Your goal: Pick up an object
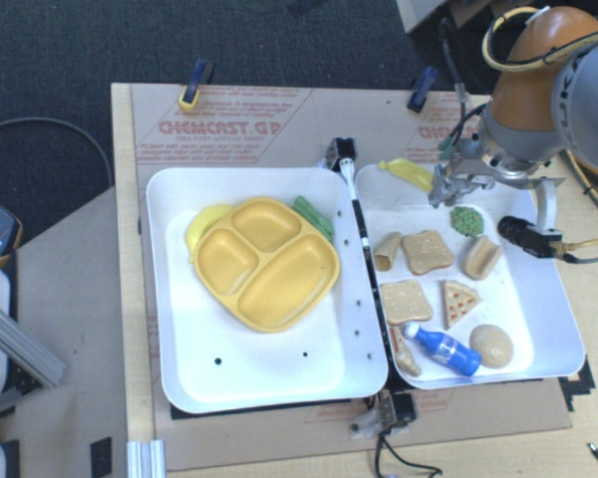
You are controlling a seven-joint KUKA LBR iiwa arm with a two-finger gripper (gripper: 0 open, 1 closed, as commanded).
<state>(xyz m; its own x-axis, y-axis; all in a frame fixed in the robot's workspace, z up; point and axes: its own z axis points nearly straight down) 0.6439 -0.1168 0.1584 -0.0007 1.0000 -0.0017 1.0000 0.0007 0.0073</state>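
1. Two shallow white bins side by side on the bench: left bin [179, 347] and right bin [548, 317], rims touching along a clipped middle seam, probably so a pick can go from one to the other.
2. Grey arm [538, 78] with orange band, reaching in from the right and bent down over the back of the right bin.
3. Yellow divided tray [269, 262] lying flat in the left bin, resting over a yellow plate [201, 225] and a green piece [314, 217] that peek out behind it.
4. Loose toy foods spread apart across the right bin, likely scattered to leave grasping room: bread slices [426, 252] and [406, 300], pizza wedge [458, 302], blue bottle [447, 351] on its side, round bun [491, 345], banana [407, 173] at the back rim.
5. Gripper [453, 192] hanging just above and left of the green broccoli [467, 220], seemingly the chosen target; nothing visibly between the fingers. Opening width: cannot tell, too blurred and small. Contact with the broccoli: none apparent, though close.
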